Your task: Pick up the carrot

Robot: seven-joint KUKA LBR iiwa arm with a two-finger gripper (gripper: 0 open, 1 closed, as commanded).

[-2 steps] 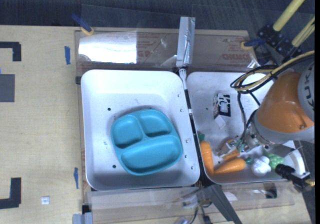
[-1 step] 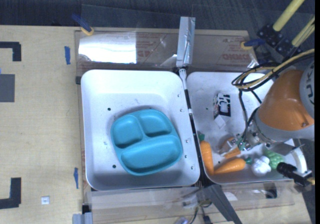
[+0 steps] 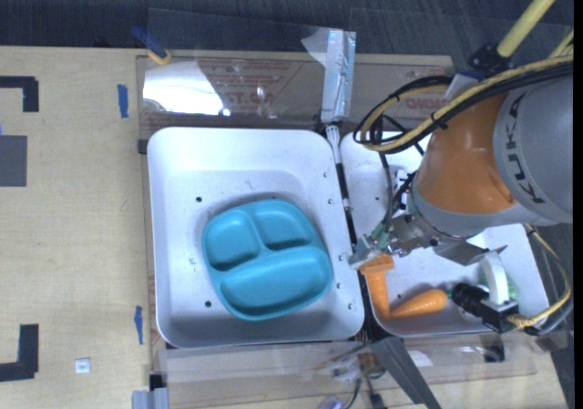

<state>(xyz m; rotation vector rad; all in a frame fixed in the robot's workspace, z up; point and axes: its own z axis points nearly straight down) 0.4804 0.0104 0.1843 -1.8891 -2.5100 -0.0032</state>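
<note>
The carrot (image 3: 421, 302) is lying in the right bin (image 3: 510, 243) by its near wall, the gripper (image 3: 381, 248) hovering just beside it. I cannot tell whether the gripper is open or closed. The carrot is looking light, stiff and somewhat slippery, so gripping across its thick middle is looking safest.

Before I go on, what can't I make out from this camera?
- Camera view, right bin: the arm hides most of its floor.
- Camera view, carrot: part lies beneath the claw, so its full shape is unclear.
- Camera view, claw: too small and cluttered to tell whether it touches the carrot.
</note>
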